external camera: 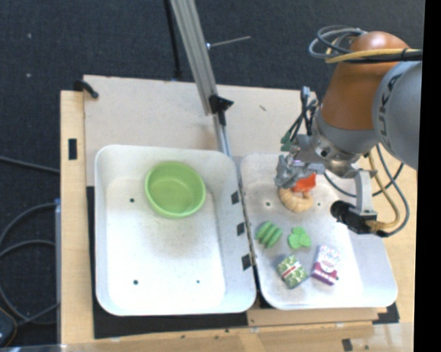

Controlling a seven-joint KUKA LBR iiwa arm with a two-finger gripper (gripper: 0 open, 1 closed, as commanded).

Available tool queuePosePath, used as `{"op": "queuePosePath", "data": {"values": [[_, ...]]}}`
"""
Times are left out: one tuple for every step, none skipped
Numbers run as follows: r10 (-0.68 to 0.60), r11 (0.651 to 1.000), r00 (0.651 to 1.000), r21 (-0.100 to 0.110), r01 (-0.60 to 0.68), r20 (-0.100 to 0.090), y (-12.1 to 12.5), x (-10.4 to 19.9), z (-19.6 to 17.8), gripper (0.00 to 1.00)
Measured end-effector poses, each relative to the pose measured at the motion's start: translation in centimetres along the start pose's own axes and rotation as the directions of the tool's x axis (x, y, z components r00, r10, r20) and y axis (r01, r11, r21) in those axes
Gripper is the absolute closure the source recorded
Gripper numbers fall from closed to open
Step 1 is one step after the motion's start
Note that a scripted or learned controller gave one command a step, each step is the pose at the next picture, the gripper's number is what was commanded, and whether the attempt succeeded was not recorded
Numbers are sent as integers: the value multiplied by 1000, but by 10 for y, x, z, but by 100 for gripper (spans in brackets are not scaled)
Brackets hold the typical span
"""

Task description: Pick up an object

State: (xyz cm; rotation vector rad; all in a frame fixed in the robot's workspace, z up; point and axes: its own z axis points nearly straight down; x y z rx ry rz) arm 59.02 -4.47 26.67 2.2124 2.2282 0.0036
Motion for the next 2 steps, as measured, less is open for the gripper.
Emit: {"op": "queuePosePath", "data": {"values": [[3, 1000, 1000, 1, -3, 3, 14, 42, 14, 100], [4, 1000, 1000, 2, -4, 1, 40, 92, 11, 100]]}}
